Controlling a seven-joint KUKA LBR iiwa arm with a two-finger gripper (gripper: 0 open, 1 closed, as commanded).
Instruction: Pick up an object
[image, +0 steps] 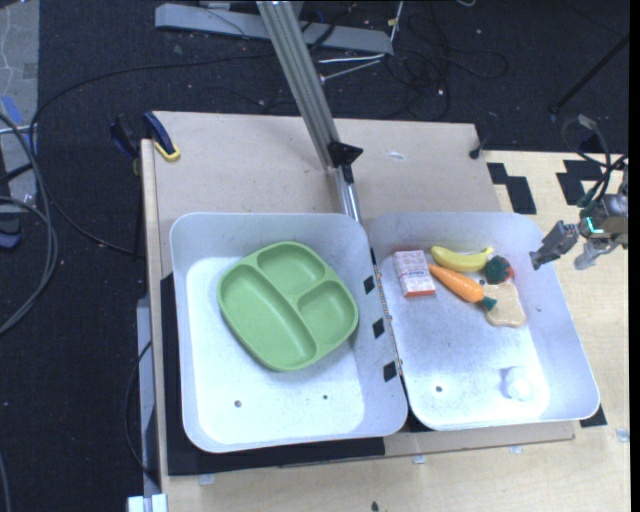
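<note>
The right bin (560, 330) holds a yellow banana (462, 258), an orange carrot (458, 282), a small red and green piece (497, 268), a pink and white box (413, 273), a tan flat piece (507, 308) and a small white object (517, 383). My gripper (567, 250) hangs at the far right, over the right bin's upper right rim, to the right of the banana. Its two dark fingers stand apart, open, with nothing between them.
The left bin (210, 400) carries a green divided plate (288, 305). A grey metal pole (305, 85) slants down from the top to the gap between the bins. Black clips sit along the divider. The wooden bench (260, 160) surrounds both bins.
</note>
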